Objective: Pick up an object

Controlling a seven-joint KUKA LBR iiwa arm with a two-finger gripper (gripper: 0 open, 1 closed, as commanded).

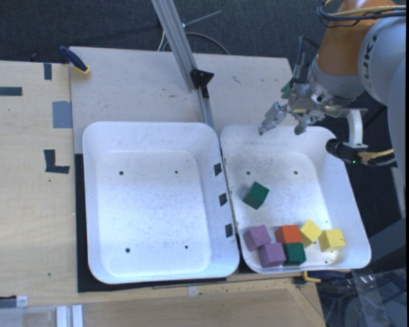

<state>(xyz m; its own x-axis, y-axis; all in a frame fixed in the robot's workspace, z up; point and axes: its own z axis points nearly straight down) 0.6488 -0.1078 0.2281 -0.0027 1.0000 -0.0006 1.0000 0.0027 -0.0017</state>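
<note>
Blocks [273,253] below spread, unladen gripper [284,123]

You see the arm [368,39] cut off by the top and right edges. The counter [27,182] runs off the left edge. A purple block [272,253] partly hides, perhaps, the dark green block [295,253].

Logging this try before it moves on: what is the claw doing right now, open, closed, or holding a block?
Claw: open, holding nothing, above the far edge of the right bin.
</note>
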